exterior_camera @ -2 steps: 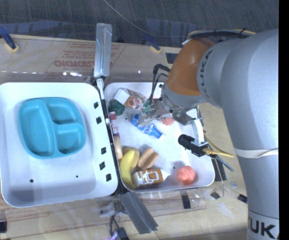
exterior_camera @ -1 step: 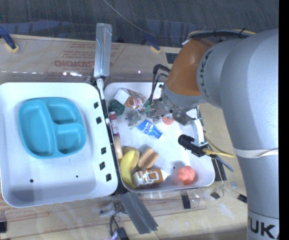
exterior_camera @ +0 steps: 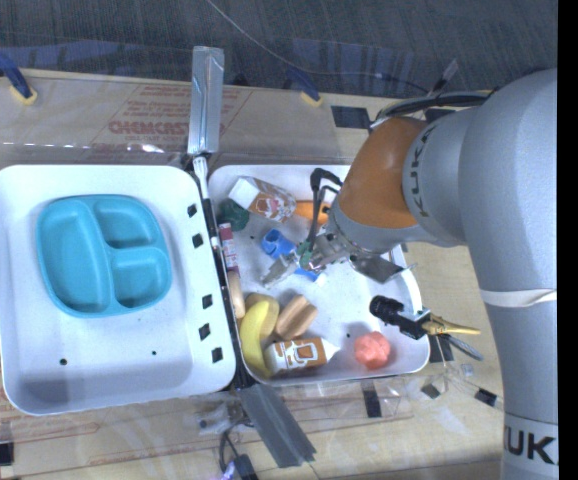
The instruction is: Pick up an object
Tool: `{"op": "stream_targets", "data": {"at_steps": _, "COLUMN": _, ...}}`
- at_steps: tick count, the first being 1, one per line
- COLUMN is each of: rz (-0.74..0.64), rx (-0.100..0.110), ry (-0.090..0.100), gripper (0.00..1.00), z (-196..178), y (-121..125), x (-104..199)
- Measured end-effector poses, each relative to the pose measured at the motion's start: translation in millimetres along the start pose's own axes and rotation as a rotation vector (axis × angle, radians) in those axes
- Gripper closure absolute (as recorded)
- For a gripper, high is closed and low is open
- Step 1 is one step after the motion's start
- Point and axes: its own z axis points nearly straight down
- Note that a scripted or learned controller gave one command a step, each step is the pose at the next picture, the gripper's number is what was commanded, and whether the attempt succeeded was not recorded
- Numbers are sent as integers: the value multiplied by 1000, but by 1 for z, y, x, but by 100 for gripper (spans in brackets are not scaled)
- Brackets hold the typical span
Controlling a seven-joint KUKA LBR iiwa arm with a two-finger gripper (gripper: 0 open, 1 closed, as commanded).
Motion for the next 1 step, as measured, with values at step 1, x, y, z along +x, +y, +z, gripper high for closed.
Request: {"op": "stream_targets", "data": {"at_steps": 1, "rz": -5, "rx": 2, "ry": 1, "gripper": 100, "z": -9, "y": 0, "x": 0}}
